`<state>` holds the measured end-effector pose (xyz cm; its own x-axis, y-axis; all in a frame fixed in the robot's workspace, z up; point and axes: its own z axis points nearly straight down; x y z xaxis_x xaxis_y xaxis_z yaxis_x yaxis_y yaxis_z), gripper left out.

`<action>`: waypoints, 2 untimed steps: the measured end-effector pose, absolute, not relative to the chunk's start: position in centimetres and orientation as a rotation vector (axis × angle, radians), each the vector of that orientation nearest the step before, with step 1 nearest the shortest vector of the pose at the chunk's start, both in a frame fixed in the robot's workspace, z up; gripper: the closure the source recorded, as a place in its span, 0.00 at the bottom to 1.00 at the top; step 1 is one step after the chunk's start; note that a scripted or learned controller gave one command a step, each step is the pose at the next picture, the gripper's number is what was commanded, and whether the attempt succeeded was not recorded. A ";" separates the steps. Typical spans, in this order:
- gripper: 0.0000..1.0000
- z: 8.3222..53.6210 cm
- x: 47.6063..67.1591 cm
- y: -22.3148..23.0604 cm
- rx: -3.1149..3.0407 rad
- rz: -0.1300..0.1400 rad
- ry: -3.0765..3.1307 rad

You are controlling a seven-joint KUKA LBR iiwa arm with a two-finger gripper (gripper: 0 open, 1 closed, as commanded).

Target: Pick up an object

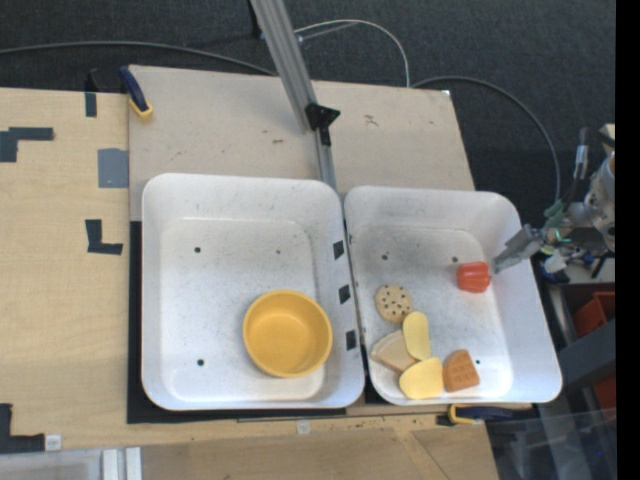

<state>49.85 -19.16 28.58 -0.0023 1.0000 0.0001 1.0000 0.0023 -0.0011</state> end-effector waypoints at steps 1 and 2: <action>0.00 28.6 49.9 -19.2 -2.218 0.001 -2.223; 0.00 22.9 49.5 -18.1 -2.216 0.005 -2.219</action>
<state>49.46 -18.13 22.90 -0.0017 1.0000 0.0017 1.0000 0.0017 -0.0063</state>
